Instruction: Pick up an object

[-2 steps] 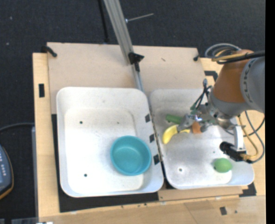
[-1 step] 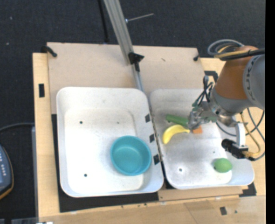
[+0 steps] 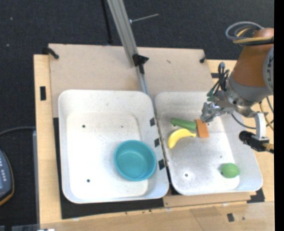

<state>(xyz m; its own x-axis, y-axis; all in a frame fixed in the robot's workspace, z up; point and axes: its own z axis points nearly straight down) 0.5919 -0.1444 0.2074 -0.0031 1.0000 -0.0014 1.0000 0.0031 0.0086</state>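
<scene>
End effector hangs above orange block beside banana; its grip state unclear.

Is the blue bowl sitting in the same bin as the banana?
No, the blue bowl sits in the left bin, while the banana lies in the right bin.

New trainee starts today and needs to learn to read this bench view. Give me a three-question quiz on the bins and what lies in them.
1. True or false: the blue bowl lies in the left bin.
2. Which thing lies nearest the pincer? A. green ball B. orange block C. blue bowl
3. Fill in: the yellow banana lies in the ___ bin, just below the green pepper.

Key: 1 true; 2 B; 3 right.
</scene>
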